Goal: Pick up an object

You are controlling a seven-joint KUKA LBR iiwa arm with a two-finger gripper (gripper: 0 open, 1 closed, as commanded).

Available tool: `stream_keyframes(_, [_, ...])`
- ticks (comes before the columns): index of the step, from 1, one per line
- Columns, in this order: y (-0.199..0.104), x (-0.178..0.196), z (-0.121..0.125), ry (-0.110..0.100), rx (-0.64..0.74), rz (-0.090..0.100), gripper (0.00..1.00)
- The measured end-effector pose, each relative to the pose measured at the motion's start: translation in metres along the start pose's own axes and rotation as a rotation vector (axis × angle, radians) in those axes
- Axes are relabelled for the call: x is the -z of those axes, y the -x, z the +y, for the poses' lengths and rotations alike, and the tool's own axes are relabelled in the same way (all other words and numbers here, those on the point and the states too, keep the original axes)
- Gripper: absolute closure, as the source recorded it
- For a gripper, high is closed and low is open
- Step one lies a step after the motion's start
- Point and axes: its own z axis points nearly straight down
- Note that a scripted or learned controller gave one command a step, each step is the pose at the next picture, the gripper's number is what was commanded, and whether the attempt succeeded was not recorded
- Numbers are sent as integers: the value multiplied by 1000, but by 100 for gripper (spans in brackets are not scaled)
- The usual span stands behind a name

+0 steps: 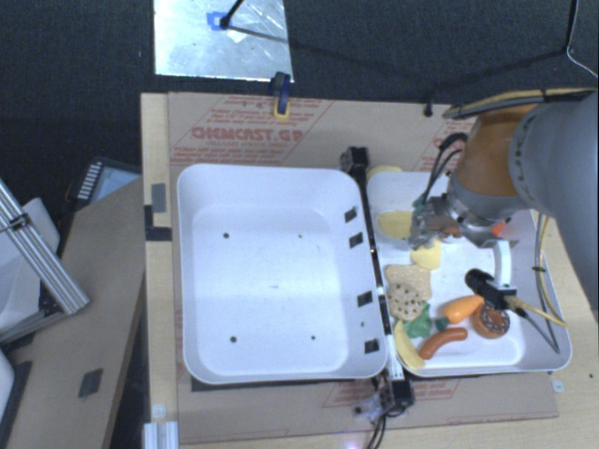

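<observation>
Grey arm's gripper [429, 233] dips into the right bin [538, 344], beside a yellow piece [428, 255]; finger state unclear.

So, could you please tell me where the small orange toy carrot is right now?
The small orange toy carrot lies in the right-hand white bin, toward its near edge, between the green leafy toy and the brown ring-shaped toy.

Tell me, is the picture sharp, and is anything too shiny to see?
In the camera view, the left bin looks bright white but its small dots stay visible; the silver sheet at the top shines with glare; the toy food in the right bin, like the carrot, looks a little soft and fuzzy.
</observation>
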Motion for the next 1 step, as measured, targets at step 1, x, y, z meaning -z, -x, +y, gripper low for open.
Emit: stream_keyframes(1, [18, 180, 56, 18, 3, -5, 100])
